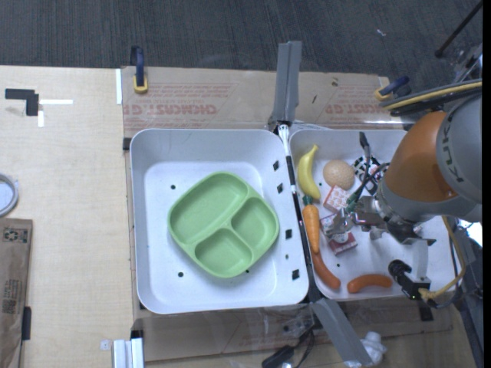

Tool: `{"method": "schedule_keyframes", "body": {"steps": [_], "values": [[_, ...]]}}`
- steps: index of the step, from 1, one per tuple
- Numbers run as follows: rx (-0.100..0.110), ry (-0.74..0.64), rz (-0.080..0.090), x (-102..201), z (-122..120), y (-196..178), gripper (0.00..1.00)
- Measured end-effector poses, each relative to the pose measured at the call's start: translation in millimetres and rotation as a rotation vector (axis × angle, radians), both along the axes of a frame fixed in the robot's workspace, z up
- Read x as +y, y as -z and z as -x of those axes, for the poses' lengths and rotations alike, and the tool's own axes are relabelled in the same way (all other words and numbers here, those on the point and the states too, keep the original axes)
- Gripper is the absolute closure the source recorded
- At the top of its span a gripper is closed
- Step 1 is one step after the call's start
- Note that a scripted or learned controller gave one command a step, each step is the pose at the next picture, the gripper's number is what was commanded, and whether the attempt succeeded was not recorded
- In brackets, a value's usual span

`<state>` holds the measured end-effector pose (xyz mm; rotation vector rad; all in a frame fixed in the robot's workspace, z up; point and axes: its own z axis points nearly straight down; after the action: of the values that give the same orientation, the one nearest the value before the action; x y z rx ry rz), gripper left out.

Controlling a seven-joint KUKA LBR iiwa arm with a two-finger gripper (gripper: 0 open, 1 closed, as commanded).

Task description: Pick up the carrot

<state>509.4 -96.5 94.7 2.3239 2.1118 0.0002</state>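
Note:
The carrot [311, 228] is an orange tapered piece lying lengthwise against the left wall of the right bin [437, 271], just below a yellow banana [308, 172]. My gripper [340, 224] hangs low over the right bin, a short way to the right of the carrot, between a red and white packet [335, 198] and a small red item [344, 242]. Nothing shows between the gripper and the carrot, and the two look apart. The arm's orange band [418, 163] rises behind the gripper and hides part of the bin's right side.
A beige egg [338, 174] lies beside the banana. Two reddish sausages [326, 273] [369, 283] lie near the right bin's front edge. The left bin [149, 205] holds a green divided plate [223, 225]. A grey divider post [288, 83] stands behind the bins.

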Motion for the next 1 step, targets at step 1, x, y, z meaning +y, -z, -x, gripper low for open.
{"method": "schedule_keyframes", "body": {"steps": [1], "values": [[-0.001,0.001,-0.003,1.4,-0.9,-9.0,1.00]]}}
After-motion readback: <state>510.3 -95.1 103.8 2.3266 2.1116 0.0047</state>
